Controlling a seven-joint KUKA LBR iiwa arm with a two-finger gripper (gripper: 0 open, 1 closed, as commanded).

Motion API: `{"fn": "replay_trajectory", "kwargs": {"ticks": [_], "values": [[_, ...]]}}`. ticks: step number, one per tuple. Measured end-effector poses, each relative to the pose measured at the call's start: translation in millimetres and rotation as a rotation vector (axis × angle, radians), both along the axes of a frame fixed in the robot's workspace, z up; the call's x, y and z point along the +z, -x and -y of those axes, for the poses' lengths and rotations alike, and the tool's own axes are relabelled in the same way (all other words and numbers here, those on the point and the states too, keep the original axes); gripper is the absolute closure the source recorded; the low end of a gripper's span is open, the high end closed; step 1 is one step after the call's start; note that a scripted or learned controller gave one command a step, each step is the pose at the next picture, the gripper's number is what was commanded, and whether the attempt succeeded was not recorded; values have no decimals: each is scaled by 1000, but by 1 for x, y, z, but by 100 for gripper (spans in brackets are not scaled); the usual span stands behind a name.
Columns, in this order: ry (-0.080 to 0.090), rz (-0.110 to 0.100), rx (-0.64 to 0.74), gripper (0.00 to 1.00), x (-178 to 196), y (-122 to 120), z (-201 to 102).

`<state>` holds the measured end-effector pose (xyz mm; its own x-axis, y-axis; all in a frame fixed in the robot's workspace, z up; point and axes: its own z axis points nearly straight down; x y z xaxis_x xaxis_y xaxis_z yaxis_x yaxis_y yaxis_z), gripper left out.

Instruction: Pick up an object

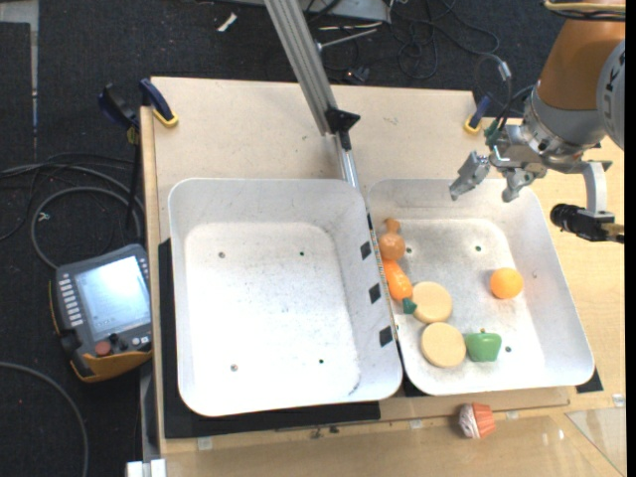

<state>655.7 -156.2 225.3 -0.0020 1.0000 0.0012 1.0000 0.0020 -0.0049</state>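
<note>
My gripper [490, 180] hangs over the back edge of the right bin [556, 266], its two fingers spread apart with nothing between them. Below it in that bin lie an orange ball [507, 283], a green pepper [484, 346], two pale round discs [432, 301] [443, 345], a carrot [398, 282] and a small brown onion-like piece [392, 242] along the left wall. The gripper stands well behind and above all of them.
The left bin [268, 296] sits beside the right one. A pink-orange toy [476, 420] lies on the bench in front of the right bin. A metal pole [308, 58] slants up from between the bins. A teach pendant [104, 306] rests at the left.
</note>
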Motion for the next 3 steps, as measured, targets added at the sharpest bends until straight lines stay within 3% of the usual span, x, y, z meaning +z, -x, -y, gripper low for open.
{"fn": "replay_trajectory", "kwargs": {"ticks": [1,2,3], "values": [[2,4,1,0,3,0,0],[1,-1,-3,0,-51,10,1],[1,0,-3,0,-106,3,6]]}}
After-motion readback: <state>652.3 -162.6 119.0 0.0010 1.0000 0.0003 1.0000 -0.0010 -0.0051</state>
